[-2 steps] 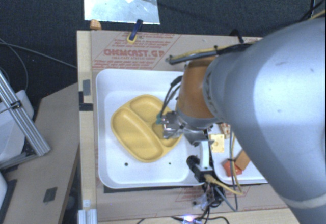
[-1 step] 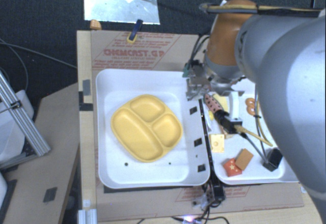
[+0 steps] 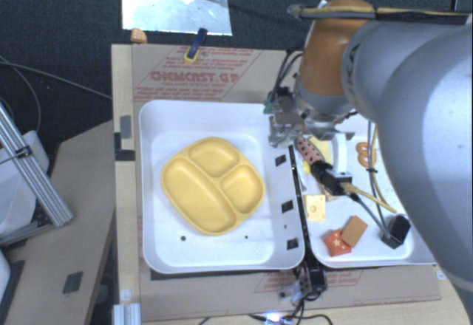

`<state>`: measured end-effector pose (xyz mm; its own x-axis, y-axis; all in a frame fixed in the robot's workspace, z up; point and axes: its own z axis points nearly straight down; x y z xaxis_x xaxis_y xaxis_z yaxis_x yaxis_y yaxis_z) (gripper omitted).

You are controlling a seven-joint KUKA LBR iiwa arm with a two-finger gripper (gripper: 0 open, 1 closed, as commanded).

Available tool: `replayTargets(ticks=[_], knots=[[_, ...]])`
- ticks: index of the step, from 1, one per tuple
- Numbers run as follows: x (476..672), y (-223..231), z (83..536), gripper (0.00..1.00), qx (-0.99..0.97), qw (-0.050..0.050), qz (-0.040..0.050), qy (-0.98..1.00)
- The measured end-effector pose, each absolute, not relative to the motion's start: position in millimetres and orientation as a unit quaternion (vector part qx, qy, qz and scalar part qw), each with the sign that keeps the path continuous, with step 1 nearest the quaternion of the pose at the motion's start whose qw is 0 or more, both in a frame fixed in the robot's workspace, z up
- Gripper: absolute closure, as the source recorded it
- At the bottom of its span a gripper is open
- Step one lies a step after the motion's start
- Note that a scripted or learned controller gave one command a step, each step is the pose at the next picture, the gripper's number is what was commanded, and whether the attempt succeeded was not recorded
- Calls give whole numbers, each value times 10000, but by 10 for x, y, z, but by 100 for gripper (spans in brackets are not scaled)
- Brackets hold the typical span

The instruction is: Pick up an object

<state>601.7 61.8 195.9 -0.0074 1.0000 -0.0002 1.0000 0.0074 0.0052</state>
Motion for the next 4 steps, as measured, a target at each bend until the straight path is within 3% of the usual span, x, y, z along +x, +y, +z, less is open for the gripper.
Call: replayTargets(ticks=[1,2,3,4], knots=[[6023,619,2064,100,7024,26,23,7118],[5147,930,1822,100,7044,-34,-20,7098],[5470,259,1978,100,7082,20,7,7060],[4845,902,2400,100,7040,-8,11,7102]])
